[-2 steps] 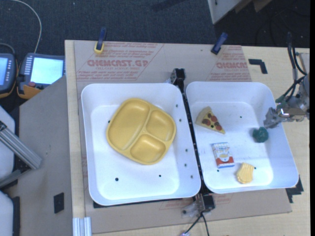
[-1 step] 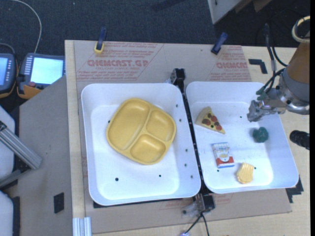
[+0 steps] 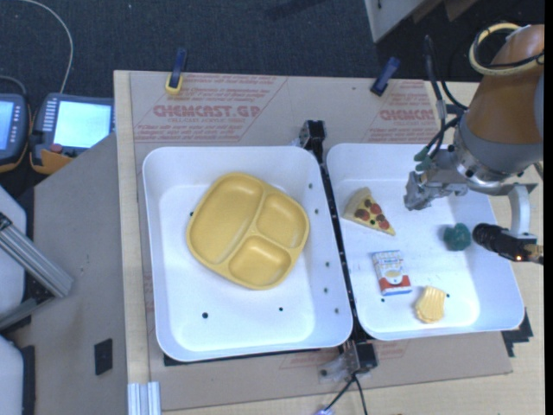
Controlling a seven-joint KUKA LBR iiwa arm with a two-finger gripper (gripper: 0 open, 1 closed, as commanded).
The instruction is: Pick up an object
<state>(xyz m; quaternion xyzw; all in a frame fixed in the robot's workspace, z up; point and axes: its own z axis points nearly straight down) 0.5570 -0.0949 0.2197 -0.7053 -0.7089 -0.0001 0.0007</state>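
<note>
Up at the right bin's (image 3: pixel 484 322) far side, the pincer (image 3: pixel 418 195) hangs low over the white floor at the end of the grey arm (image 3: pixel 505 102); whether it is spread or closed I cannot tell, and nothing shows in its grip. Just to its left lies a toy pizza slice (image 3: pixel 370 211), a yellow wedge with red spots, apart from the pincer. To the right of the pincer sits a small dark green object (image 3: pixel 457 236), too blurred to name. Nearer the camera, in the middle of the same bin, lies a small red, white and blue carton (image 3: pixel 391 272), and just beyond it toward the near rim a pale yellow ridged piece (image 3: pixel 430 304), perhaps a toy chip. The left bin (image 3: pixel 164 258) holds a yellow divided plate (image 3: pixel 248 229) with three compartments, well apart from the arm. Both bins sit side by side on the brown counter (image 3: pixel 134 145).
</note>
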